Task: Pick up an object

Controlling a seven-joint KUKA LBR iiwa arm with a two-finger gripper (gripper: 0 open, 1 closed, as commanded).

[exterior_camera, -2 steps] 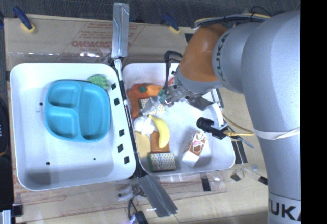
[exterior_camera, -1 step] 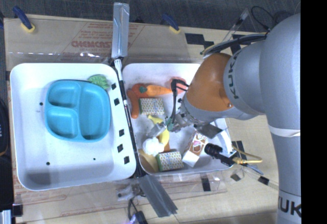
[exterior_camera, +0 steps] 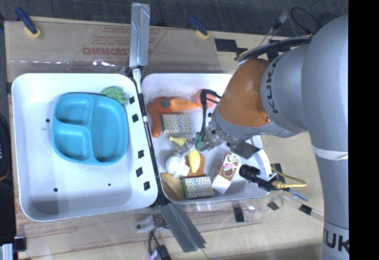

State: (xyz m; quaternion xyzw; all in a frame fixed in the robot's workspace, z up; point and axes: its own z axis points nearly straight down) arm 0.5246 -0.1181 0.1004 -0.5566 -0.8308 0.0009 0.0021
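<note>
Camera view: pincer [exterior_camera: 198,145] low over right bin [exterior_camera: 177,82], state impossible to tell. Just below, yellow banana toy [exterior_camera: 193,161]: probably light, smooth, slippery; best pinched across its middle.

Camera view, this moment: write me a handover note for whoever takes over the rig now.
Claw: low in the right white bin, over the cluttered toys; nothing visibly held.
Things: orange plastic carrot, yellow banana-shaped piece, small white carton and patterned box lie in the right bin. Blue divided plate and green leafy toy are in the left white bin.
Done: the arm has reached into the pile.
Left: grasp one object and lift it.
</note>
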